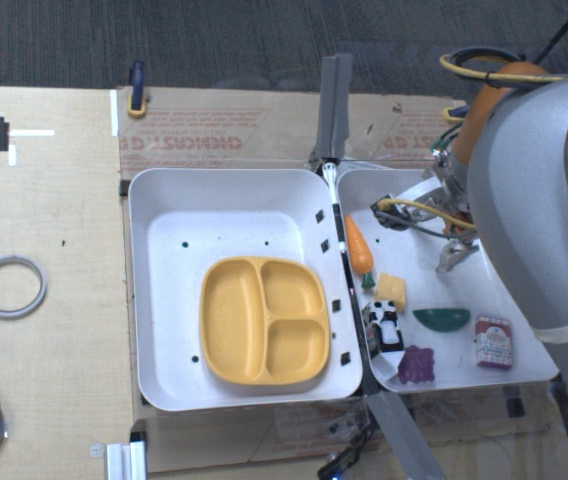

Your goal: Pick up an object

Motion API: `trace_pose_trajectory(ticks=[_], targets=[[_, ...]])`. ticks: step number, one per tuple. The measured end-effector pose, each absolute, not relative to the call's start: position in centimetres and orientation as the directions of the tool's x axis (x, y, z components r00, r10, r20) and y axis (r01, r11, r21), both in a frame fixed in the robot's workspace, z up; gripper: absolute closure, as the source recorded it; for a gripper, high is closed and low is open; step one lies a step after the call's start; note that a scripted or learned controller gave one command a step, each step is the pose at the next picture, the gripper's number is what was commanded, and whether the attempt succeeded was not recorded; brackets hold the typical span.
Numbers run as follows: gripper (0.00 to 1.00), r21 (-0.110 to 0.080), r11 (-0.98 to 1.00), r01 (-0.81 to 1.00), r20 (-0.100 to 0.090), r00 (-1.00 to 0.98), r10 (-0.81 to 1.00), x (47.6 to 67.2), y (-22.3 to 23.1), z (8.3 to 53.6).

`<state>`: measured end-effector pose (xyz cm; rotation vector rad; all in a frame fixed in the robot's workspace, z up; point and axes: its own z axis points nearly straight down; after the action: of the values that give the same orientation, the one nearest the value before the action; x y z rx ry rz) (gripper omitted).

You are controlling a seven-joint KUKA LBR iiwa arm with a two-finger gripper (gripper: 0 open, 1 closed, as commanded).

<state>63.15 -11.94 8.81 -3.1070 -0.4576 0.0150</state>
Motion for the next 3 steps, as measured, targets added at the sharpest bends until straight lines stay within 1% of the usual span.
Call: trace_pose_trajectory(ticks=[1, 2, 3], targets=[[0.00, -0.002, -0.979, 0.203, -0.008, 0.979, 0.203, 65.1, -9.9, 8.8], [0.00, -0.003, -0.976, 0.217, -0.009, 0.976, 0.217, 58.7, -11.2, 9.0], [0.00, -0.002, -0.979, 0.204, -0.008, 0.979, 0.204, 64.4, -12.6, 8.8]])
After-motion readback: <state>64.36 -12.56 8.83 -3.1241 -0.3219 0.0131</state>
